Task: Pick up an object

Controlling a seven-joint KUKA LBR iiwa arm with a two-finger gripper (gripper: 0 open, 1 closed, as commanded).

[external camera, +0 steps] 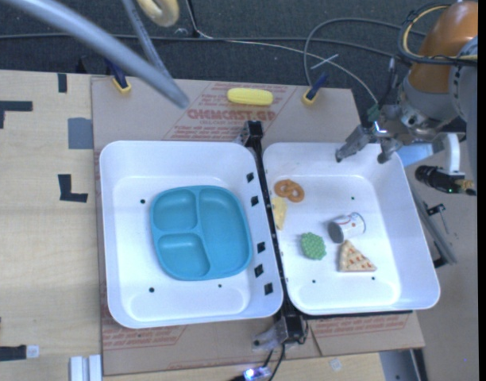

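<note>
The right bin [402, 213] holds several small items: a brown pretzel [289, 190], a pale yellow piece [279, 211] by the divider, a green broccoli floret [313, 245], a small white and grey can [345, 226] lying on its side, and a pizza slice [355, 258]. My gripper [362, 148] hangs over the bin's far right corner, above and well apart from these items. Its two fingers are spread, with nothing between them.
The left bin [120, 213] carries a blue divided tray [201, 232]. A yellow banana-like object [249, 96] lies on the cardboard behind the bins. Cables loop behind the right bin, and a grey pole [92, 34] crosses the upper left.
</note>
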